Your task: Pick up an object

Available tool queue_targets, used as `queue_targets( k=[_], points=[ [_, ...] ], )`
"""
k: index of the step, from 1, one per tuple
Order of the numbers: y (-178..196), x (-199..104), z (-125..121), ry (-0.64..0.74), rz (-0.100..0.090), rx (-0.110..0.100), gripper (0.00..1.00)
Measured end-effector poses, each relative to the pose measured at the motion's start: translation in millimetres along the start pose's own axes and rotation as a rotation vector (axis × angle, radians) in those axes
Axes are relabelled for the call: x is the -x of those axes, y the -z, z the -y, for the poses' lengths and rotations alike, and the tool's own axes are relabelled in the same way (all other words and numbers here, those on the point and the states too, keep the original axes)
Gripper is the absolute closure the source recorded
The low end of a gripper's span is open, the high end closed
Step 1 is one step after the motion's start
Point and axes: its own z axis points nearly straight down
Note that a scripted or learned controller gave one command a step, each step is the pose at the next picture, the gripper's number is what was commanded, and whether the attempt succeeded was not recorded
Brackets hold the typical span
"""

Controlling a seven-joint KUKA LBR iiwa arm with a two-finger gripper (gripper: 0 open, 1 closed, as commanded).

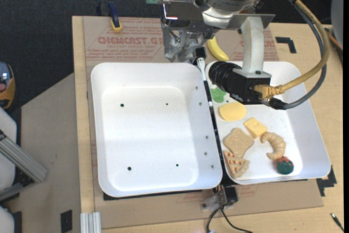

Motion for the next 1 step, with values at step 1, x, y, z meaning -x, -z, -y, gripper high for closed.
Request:
queue_targets(
  k=[1],
  points=[
    [0.1, 0.1, 0.2, 0.0, 0.001, -0.001, 1.0]
  ],
)
